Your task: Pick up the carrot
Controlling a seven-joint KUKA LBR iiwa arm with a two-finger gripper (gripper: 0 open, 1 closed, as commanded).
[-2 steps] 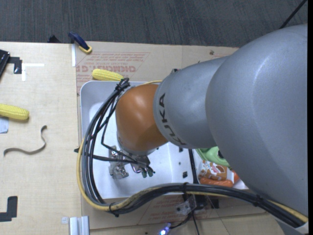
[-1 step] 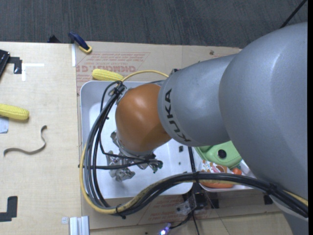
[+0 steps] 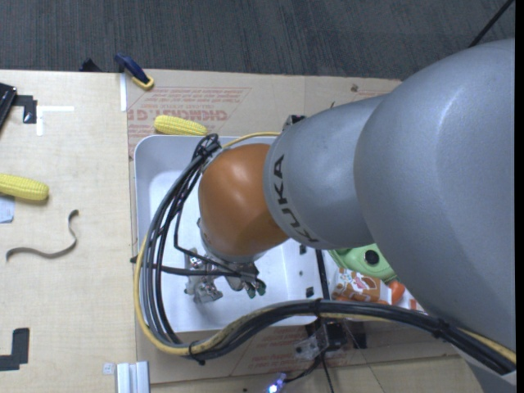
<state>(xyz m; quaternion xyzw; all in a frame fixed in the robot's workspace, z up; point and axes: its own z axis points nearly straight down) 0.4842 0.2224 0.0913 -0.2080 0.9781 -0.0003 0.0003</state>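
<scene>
Grey arm [image 3: 409, 178] fills the right of the frame, reaching down into the left bin [image 3: 155, 187]; its claw [image 3: 214, 283] hangs low centre, grip state unclear; the carrot [image 3: 396, 293], an orange sliver, lies lower right beneath the arm.

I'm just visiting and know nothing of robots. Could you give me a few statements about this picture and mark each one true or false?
1. The arm has an orange band. True.
2. Two ears of corn lie outside the white bin. True: one ear behind it, another ear on the bench.
3. The end effector hovers over the bare bench. False: it is over the white bin.
4. The arm's cables are red. False: the cables are black and yellow.
</scene>
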